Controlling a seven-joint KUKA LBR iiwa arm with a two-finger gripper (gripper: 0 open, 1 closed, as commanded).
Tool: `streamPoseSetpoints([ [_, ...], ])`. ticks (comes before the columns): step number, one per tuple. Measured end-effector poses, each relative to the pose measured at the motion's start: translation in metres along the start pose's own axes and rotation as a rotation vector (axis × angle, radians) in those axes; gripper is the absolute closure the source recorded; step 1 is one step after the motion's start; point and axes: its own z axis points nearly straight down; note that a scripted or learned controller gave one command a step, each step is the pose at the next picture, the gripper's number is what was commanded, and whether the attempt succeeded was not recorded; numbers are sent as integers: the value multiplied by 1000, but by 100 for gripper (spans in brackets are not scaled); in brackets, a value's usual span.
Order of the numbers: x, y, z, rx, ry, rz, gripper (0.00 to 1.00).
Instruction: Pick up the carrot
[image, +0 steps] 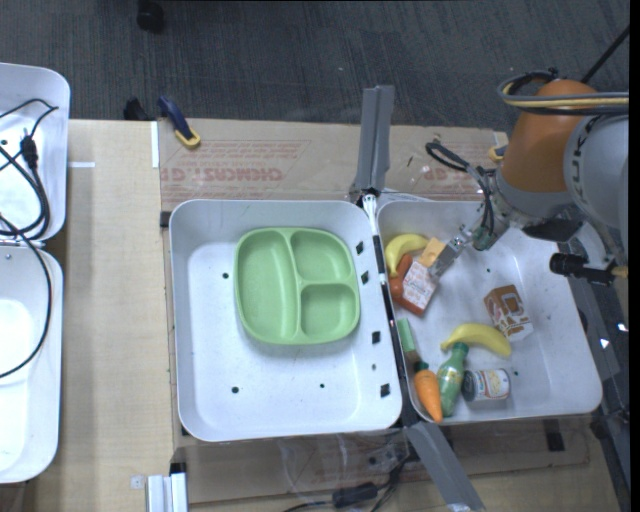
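The carrot (427, 394) is small and orange, with a green top pointing towards the back. It lies in the front left corner of the right bin (545, 400), against the bin's left wall and touching a green bottle (451, 375). My gripper (449, 256) hangs low over the back left part of the same bin, beside a yellow block (433, 250) and a red packet (415, 288). It is well behind the carrot, and nothing shows in its grasp.
The right bin also holds a banana (478, 338) at its middle, a second banana (403, 246) at the back left, a small can (488, 384) and a brown packet (507, 311). A green divided plate (297, 285) lies in the left bin (200, 390).
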Motion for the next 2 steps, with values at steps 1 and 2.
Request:
streamPoseSetpoints([
  [1, -1, 1, -11, -3, -4, 1, 100],
  [2, -1, 1, -11, -3, -4, 1, 0],
])
